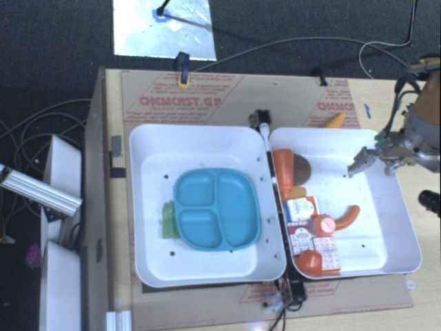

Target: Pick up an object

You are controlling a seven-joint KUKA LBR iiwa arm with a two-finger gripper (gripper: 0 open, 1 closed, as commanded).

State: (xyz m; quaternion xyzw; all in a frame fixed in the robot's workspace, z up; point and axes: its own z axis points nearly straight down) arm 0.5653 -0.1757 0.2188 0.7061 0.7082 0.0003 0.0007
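Note:
My gripper point(375, 165) hangs over the upper right corner of the right bin point(386, 254), its two fingers spread apart with nothing between them. Left of it, along the bin's left wall, lies a pile: an orange-red cylinder point(282, 167), a brown disc point(300, 168), a red-and-white printed carton point(302, 210), a red round piece point(324, 224) and a red-orange lump point(310, 262). An orange sausage shape point(345, 216) lies alone near the bin's middle, below and left of the gripper.
The left bin point(155, 185) holds a blue divided plate point(217, 207) with a green piece point(169, 221) at its left edge. An orange carrot-like piece point(335, 121) rests on the bench behind the right bin. A cable and clamp point(262, 121) sit between the bins.

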